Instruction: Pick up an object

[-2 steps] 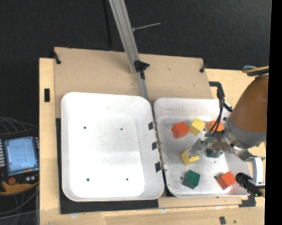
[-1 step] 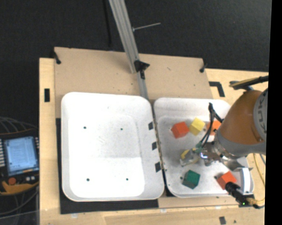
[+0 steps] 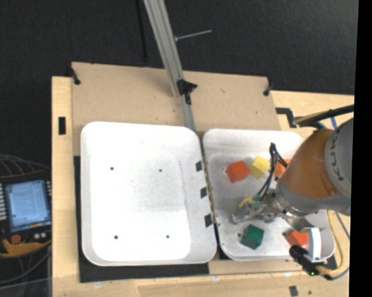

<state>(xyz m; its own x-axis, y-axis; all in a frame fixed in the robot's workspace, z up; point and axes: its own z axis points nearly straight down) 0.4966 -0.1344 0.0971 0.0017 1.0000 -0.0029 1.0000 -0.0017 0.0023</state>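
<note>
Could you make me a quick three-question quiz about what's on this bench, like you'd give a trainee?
1. True or false: the green block lies in the left bin.
2. Which block lies right beside the yellow block? A) the orange block B) the green block C) a blue block
3. Fill in: the gripper hovers over the ____ bin.

Key: 1. False; it lies in the right bin. 2. A; the two sit side by side near that bin's far end. 3. Right; it sits just above the green block, between it and the orange one.
</note>
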